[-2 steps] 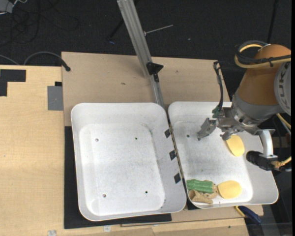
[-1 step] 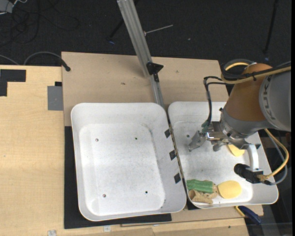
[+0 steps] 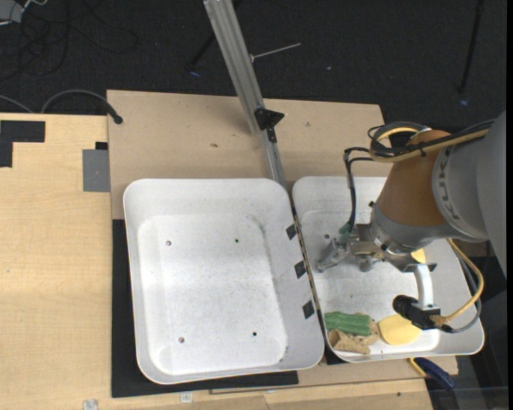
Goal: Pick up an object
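Observation:
My gripper [image 3: 328,254] hangs low over the left middle of the right bin [image 3: 325,196], close to the wall between the two bins. Three things lie along that bin's front edge. A green object [image 3: 348,321] is at the left, with a tan crumpled object [image 3: 353,341] just in front of it. A yellow object [image 3: 398,331] lies to their right. The gripper is well behind all three and touches none of them. The grey arm with its orange band [image 3: 410,190] covers the right part of the bin.
The left bin [image 3: 205,272] sits beside the right one, with black clips [image 3: 301,268] on the shared wall. A slanted aluminium rail [image 3: 239,67] rises behind the bins. Wooden bench surface lies to the left.

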### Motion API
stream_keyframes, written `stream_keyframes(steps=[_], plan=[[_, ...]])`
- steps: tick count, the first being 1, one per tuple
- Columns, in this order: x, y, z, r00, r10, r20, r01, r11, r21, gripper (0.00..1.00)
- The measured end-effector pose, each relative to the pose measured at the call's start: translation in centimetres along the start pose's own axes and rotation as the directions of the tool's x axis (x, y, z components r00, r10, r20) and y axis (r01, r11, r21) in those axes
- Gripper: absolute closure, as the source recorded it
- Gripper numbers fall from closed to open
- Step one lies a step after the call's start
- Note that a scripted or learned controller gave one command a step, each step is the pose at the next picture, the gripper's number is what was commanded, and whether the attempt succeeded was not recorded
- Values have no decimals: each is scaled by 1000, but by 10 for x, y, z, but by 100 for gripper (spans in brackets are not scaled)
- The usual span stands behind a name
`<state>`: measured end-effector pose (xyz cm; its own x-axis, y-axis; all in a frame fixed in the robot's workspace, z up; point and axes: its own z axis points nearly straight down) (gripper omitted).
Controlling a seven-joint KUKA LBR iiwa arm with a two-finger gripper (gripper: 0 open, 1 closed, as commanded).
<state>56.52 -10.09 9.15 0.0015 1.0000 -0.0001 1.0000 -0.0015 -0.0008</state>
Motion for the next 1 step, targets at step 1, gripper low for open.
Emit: stream_keyframes(steps=[1], plan=[[-2,0,-11,1000,8,-1,-8,1000,0,100]])
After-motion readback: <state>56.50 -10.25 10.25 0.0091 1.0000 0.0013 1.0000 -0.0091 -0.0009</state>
